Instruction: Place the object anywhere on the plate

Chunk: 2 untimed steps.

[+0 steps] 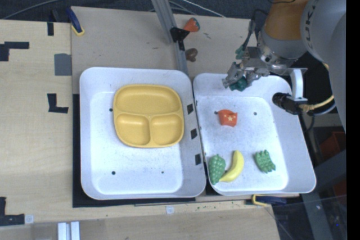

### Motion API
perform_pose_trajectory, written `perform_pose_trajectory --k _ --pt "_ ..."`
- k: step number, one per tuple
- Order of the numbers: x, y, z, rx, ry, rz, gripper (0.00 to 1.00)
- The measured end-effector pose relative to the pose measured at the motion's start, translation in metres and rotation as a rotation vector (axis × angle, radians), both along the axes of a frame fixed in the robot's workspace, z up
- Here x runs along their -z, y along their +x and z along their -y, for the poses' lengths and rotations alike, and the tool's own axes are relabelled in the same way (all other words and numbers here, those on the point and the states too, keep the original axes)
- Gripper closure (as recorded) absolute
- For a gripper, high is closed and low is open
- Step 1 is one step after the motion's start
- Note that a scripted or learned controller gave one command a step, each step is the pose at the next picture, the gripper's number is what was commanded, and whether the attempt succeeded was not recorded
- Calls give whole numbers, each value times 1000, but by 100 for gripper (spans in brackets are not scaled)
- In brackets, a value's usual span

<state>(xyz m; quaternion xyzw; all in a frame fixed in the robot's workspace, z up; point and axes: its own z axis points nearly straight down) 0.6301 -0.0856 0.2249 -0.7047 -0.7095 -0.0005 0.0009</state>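
The tabletop [34,93] runs off the left edge, carrying dark tape marks whose shape is only partly seen. The left bin [90,137] holds a yellow plate [149,115] with three compartments, lying flat in the upper middle of the bin; all three compartments are bare. A grey pole [160,3] crosses the top of the view at a slant and ends at the seam between the bins; two small items beside it, one orange-red [192,24] and one brown [191,54], are too small to identify.

The right bin [298,160] holds four things. A green bumpy object [216,167] lies at the lower left, touching a yellow banana [233,167] just beside it. A red object [228,118] sits alone in the upper middle, well apart from the plate. A second green object [264,161] lies at the lower right.

The tool [239,80] hangs over the upper rim of the right bin, its fingers drawn together; something teal shows at the tips, too blurred to tell whether it is a held thing. The arm is cut off at the right edge
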Motion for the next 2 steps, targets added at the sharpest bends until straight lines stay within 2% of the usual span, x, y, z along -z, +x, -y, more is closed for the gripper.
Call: perform_pose_trajectory --k 1,2 --pt "-5 -1 -57 -1 0 -1 100" --pt "7 12 -113 0 -1 -1 100"
